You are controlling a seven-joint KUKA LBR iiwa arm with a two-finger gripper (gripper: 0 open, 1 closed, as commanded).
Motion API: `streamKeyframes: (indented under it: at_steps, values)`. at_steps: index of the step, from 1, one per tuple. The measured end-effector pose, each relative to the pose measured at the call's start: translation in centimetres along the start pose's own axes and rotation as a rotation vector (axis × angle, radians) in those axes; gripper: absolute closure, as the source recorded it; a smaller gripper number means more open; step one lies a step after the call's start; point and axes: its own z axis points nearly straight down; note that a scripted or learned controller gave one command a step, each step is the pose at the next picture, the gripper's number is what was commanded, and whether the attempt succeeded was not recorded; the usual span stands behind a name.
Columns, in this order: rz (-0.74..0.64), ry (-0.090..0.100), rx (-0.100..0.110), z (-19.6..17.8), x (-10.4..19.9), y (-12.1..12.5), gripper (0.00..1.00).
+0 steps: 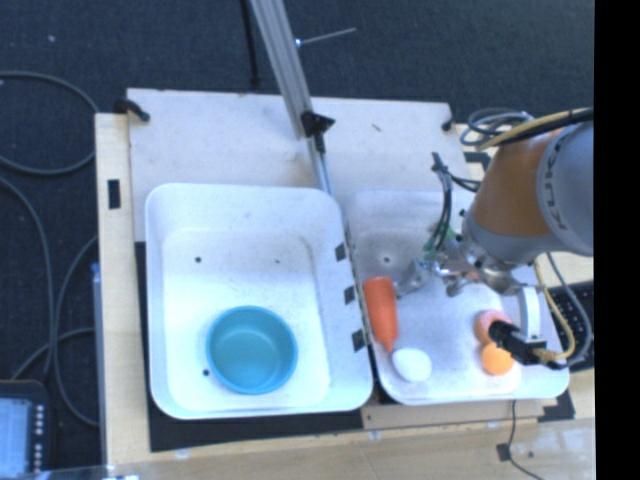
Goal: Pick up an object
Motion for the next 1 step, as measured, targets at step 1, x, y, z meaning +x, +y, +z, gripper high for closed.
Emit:
streamKeyframes:
  at_steps: [1]
  values:
    - [0.01,-0.014,-0.021,4.0,-0.77,0.11,0.0]
